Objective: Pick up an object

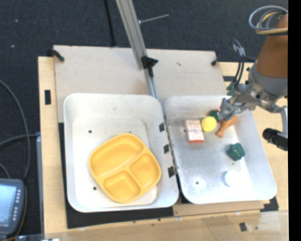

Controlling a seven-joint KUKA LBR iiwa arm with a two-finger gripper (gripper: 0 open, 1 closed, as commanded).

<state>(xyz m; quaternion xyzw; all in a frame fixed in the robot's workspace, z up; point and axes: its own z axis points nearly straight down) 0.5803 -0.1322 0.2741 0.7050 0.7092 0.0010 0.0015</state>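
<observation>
The hand (230, 110) is seen low over the far side of the right-hand shallow white bin (256, 185); finger state cannot be told. A yellow ball (208, 124) is located just beside it, an orange carrot-shaped piece (226, 126) directly under it. A small red-and-white box (194, 131) lies beyond the ball. A dark green block (235, 151) and a white round cap (230, 178) are found nearer the camera. A yellow three-compartment plastic tray (124, 167) is set in the other bin (80, 134), well apart.

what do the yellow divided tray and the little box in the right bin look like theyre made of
The yellow divided tray looks like moulded plastic: uniform colour, rounded compartment walls, a soft sheen. The little box looks like printed cardboard: flat faces, sharp edges, matte with reddish and white print, though it is too small to be sure.
</observation>
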